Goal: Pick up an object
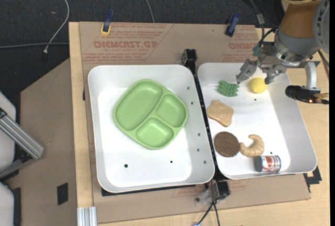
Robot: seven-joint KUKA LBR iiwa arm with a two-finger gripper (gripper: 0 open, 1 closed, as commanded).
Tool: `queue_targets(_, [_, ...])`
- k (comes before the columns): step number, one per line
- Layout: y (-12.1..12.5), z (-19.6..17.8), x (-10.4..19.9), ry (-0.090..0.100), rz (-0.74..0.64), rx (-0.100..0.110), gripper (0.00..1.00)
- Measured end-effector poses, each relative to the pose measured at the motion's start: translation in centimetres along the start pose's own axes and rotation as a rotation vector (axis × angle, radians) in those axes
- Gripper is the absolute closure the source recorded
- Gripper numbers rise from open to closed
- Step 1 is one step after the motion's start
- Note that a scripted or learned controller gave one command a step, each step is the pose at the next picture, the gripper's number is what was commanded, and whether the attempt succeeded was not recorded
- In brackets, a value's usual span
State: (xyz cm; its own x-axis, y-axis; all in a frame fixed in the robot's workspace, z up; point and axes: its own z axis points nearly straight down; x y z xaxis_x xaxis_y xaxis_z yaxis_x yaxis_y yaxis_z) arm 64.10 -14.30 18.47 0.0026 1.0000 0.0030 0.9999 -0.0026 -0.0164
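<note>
Two white bins sit side by side on a tabletop; the left bin point(104, 167) holds a green divided plate point(151, 113). Over the right bin point(298, 131), the end effector point(258, 74) spreads its fingers wide, holding nothing, just above a yellow ball point(257, 86). Nearby lie a green toy point(227, 88), toast slice point(220, 112), brown cookie point(226, 144), croissant point(252, 145) and small can point(268, 163).

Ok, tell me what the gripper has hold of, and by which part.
Nothing is held. The gripper hangs open above the right bin, its fingers spread to either side of the yellow ball, which lies on the bin floor just below them.
</note>
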Motion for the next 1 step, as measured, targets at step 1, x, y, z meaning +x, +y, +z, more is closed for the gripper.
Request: queue_targets(1, [0.31,-0.97,0.05,-0.002,-0.003,-0.015,0.0])
